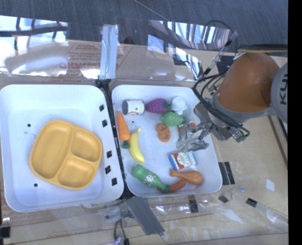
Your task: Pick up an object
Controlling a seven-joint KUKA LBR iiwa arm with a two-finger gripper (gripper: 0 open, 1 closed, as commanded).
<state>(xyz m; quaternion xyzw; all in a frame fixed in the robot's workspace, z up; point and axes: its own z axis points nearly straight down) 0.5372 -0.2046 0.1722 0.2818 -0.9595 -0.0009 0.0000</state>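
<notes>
The grey arm's two-finger gripper (191, 141) is lowered into the right white bin (140, 91); grip state cannot be determined. A red-and-white carton (182, 161) lies just below it, an orange pretzel (163, 132) beside it.

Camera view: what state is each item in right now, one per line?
Gripper: low in the right bin, above the carton, nothing visibly held.
Green bottle: lying on its side.
Milk carton: lying flat.
Banana: lying flat beside the carrot.
Yellow divided plate: right way up in the left bin.

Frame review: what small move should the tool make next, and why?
Probably a short descent. The tool hovers in the right bin just above the small carton, holding nothing visible, so lowering onto that carton seems the nearest pick.
</notes>
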